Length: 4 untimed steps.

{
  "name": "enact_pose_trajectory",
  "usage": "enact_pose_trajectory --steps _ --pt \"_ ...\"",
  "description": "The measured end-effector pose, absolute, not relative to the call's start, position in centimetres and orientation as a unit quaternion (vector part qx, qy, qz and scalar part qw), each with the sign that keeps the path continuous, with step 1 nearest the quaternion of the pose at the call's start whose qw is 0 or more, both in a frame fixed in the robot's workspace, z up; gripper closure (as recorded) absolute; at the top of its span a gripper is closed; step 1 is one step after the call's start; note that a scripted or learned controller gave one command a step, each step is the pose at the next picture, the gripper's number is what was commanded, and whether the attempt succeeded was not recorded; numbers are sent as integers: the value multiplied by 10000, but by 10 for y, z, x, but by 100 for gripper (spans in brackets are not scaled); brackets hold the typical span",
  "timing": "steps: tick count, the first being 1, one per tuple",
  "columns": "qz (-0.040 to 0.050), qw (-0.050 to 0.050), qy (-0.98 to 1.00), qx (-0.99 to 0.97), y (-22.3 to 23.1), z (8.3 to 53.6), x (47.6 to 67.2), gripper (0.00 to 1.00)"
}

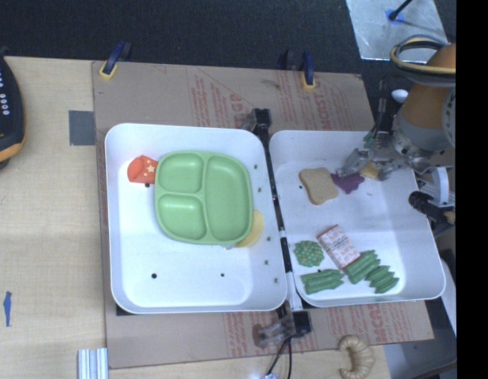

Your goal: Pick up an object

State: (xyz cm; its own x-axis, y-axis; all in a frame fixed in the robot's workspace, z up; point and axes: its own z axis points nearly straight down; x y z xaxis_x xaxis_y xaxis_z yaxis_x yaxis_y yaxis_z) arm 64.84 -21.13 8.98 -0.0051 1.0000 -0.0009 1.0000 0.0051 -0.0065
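One small purple piece [350,182] lies in the right bin [433,287] beside the bread slice [317,185], under your gripper [369,164], finger state unclear; likely light, soft plastic, so pinch its middle.

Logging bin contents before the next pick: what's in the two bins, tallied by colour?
Green: 5, divided plate, round veg, three bean bunches
Red: 2, toy, packet
Tan: 1, bread slice
Purple: 1, piece
Yellow: 1, under plate
Total: 10

Grey arm [424,125] with a broad orange band, and a pale metallic end effector [361,166].
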Motion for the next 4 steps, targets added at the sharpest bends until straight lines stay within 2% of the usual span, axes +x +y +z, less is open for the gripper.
enact_pose_trajectory --steps 1,2,3,4 --pt "12 0 -7090 -7052 -212 92 650 0" --pt "14 -6 -7099 -7043 -212 104 651 100" --pt "17 -3 -7099 -7043 -212 104 651 0" --pt "24 23 -7087 -7055 -203 91 639 0"
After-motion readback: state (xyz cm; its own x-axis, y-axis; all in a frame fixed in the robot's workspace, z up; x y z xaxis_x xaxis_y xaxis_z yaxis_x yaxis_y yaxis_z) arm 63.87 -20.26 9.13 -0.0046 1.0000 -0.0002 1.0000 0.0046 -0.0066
